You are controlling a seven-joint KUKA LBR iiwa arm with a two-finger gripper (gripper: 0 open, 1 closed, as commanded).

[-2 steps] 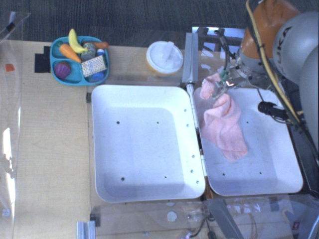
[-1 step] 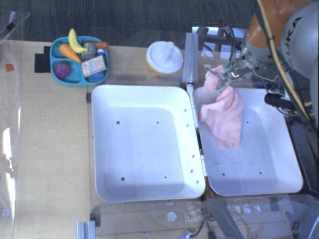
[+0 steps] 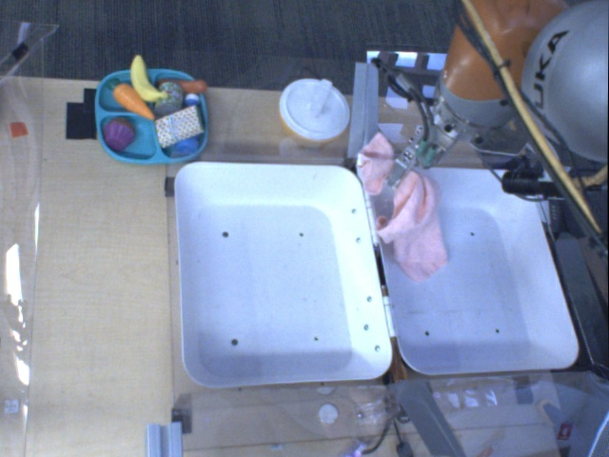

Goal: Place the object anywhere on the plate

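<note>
A pink cloth hangs at the upper left corner of the right bin, part of it draped over the wall between the bins. My gripper sits at the cloth's top, its fingers pinched on a fold of the fabric. The blue divided plate lies on the bench at the far left, beyond the left bin. It carries a toy banana, a carrot and other small toy foods.
A white round lidded cup stands on the bench between the plate and the gripper, just behind the left bin. The grey arm with its orange band comes in from the upper right. A black block sits left of the plate.
</note>
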